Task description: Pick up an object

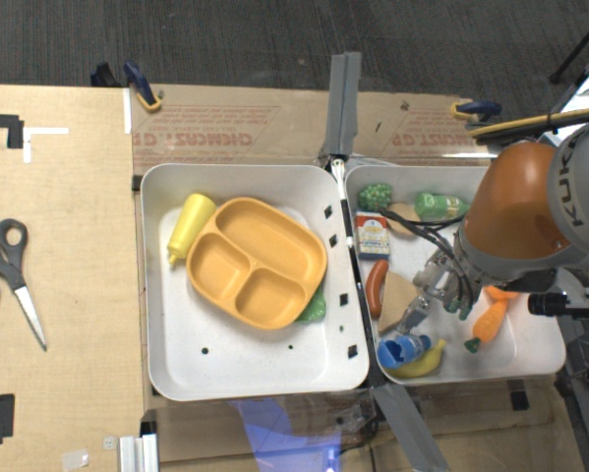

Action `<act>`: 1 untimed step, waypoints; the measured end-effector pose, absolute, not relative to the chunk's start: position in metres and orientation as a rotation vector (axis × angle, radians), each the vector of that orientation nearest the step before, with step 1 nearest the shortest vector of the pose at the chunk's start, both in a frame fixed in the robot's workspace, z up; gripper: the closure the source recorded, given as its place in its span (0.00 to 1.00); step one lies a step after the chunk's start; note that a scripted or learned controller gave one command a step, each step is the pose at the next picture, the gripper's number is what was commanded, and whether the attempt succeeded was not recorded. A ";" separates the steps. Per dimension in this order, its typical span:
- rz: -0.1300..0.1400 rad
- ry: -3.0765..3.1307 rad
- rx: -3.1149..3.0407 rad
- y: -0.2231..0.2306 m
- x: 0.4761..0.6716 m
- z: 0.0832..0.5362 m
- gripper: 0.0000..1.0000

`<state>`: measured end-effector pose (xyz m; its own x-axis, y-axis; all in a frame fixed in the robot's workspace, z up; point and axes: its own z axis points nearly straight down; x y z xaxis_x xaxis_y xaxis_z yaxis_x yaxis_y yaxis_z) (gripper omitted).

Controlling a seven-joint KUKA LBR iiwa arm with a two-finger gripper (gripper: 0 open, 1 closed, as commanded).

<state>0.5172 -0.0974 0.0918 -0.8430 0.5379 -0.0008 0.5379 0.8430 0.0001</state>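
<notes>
Arm enters from 3 o'clock, orange band sitting over the right bin (545,360). Gripper (424,308) hangs low inside that bin, pointed toward 7 o'clock. Can't tell whether the pincer is spread or closed, nothing visibly between it.

Right bin contents: a carrot (488,324) just at 3 o'clock of the gripper. A banana (419,363) at 6 o'clock of it, against the bin's near wall, with a blue cup (396,350) touching the banana's left end. A sausage (376,287) at 9 o'clock of the gripper, lying along the left wall. A small carton (372,235) with red label at 11 o'clock, and a broccoli piece (376,196) beyond that in the far left corner. A green bottle (440,205) at 12 o'clock near the far wall. A tan flat piece (396,291) lies under the gripper area, between sausage and gripper.

Left bin (235,374): an orange divided tray (256,261) tilted across the middle. A yellow bottle (190,226) touches the tray's 9 o'clock edge. A green thing (314,309) pokes out from under its 4 o'clock corner, mostly hidden.

Scissors (14,273) on the bench at far 9 o'clock, well apart from both bins.
</notes>
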 end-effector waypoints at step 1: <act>0.000 3.006 0.902 -0.133 0.524 0.092 0.00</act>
<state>0.5242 -0.1329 0.0924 -0.8349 0.5504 -0.0032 0.5504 0.8349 0.0007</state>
